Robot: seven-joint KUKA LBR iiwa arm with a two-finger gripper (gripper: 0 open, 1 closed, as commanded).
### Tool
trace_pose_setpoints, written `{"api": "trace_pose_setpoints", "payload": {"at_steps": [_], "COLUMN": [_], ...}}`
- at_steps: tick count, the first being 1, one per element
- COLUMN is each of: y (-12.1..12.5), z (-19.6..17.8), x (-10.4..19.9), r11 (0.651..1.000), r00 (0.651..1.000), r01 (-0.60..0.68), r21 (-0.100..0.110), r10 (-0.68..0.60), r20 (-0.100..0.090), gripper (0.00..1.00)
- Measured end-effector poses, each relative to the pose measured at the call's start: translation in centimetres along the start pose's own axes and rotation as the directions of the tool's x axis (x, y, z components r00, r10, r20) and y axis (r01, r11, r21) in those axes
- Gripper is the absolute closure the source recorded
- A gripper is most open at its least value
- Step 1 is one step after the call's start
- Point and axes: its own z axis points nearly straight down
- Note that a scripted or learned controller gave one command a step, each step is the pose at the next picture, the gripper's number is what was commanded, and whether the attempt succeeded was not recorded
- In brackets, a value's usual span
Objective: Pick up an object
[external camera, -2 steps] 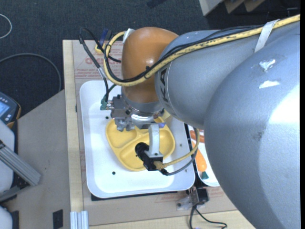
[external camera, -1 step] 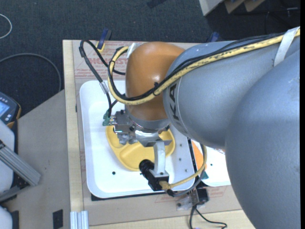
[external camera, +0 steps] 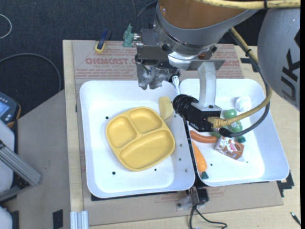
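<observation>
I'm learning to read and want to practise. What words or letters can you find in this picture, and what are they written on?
"CHEMCAST", in faded red letters, repeated on the brown board under the bins; the repeat at the right is partly hidden.
"UK", big dark letters on the grey robot arm, cut off at the picture's edge.
The small packet in the right bin has printing too small to read.

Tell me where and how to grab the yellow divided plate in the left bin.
Grip the yellow divided plate by its raised outer rim, coming straight down from above with one side of the gripper inside a compartment and one outside. It lies flat, too wide to span. The near-left edge has the most open bin floor around it.
</observation>
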Motion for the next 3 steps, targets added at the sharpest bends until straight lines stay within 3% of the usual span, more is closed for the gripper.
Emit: {"api": "trace_pose_setpoints", "payload": {"at_steps": [1,2,3], "y": [-0.4,-0.9,4.4], "z": [10.5,23.6,1.7], "x": [-6.1,0.0,0.0], "r11": [1.000,0.999,1.000], "r00": [1.000,1.000,1.000], "r01": [-0.010,0.002,-0.001], "r21": [0.030,0.034,-0.001], "r10": [0.009,-0.003,0.001], "r20": [0.015,0.014,0.002], "gripper": [1.00,1.00,1.00]}}
